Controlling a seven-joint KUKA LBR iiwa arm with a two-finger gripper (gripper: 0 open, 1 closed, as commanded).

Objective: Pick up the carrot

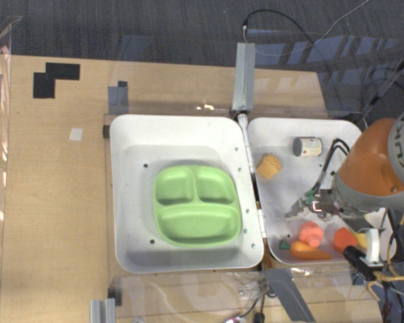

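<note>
The carrot [310,251] is orange and lies along the front wall of the right bin [283,130], just below a pink toy [311,233]. My gripper [306,208] hangs over the middle of that bin, a little behind and above the pink toy and apart from the carrot. It is open, with nothing between its fingers. The arm's orange band [372,160] covers the bin's right side.
In the right bin there are also a tan, bumpy food piece [269,166], a small grey can [308,147] at the back, and an orange-red item [344,237] beside a yellow one. The left bin [128,180] holds a green divided plate [196,204].
</note>
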